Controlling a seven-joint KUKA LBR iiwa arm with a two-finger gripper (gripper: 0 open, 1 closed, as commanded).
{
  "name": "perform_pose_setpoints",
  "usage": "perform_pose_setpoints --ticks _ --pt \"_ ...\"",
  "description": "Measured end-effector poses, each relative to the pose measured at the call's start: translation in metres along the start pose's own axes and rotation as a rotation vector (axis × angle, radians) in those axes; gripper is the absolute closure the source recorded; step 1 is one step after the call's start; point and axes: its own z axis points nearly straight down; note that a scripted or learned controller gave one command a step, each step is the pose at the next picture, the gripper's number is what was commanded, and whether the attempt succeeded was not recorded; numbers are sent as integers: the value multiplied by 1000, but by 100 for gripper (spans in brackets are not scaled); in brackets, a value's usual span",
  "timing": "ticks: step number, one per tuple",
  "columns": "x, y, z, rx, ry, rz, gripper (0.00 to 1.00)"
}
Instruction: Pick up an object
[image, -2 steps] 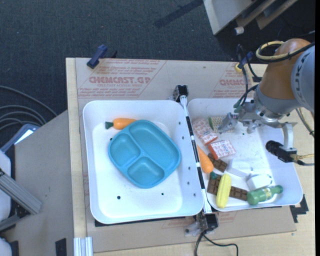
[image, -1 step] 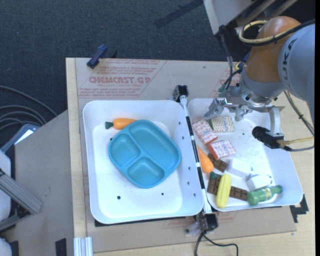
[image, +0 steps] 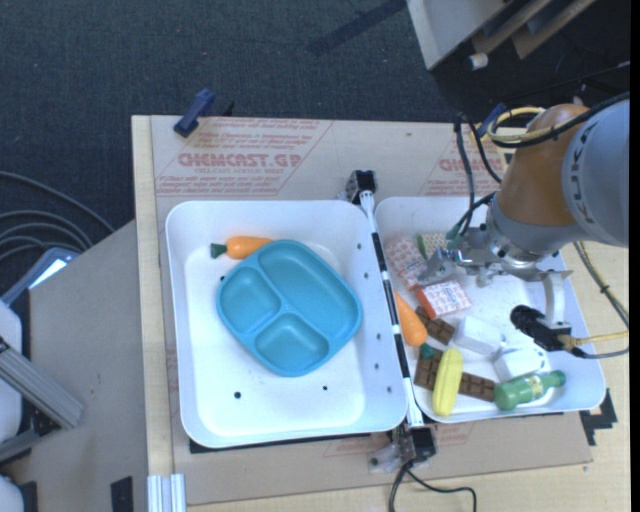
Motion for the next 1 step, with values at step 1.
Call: perform_pose_setpoints --ticks 1 --pt "0 -69 33 -6 -7 4 0"
